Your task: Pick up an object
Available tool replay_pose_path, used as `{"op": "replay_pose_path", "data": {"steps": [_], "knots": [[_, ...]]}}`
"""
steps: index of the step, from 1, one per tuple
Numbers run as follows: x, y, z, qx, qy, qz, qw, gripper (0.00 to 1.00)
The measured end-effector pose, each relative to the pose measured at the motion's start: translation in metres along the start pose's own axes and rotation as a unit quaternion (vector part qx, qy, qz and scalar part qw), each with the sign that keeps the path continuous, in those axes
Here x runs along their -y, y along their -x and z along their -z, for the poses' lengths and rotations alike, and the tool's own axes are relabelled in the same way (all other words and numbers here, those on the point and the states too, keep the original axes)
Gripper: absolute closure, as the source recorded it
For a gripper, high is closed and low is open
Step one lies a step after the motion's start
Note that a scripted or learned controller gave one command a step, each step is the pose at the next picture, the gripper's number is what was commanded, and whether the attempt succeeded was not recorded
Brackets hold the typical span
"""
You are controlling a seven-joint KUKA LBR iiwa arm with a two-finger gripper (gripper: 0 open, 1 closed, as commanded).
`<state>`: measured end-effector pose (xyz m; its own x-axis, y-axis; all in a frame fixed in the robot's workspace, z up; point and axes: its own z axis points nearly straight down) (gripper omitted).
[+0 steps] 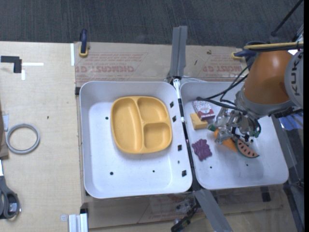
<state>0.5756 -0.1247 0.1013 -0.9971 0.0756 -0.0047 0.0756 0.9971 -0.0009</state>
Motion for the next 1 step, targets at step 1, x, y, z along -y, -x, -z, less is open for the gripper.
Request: {"op": "replay_pose_path", "data": {"steps": [1], "knots": [[-0.0969, 0.0305, 0.1226, -0.001, 0.001, -0.065, 0.9979, 1.00]]}}
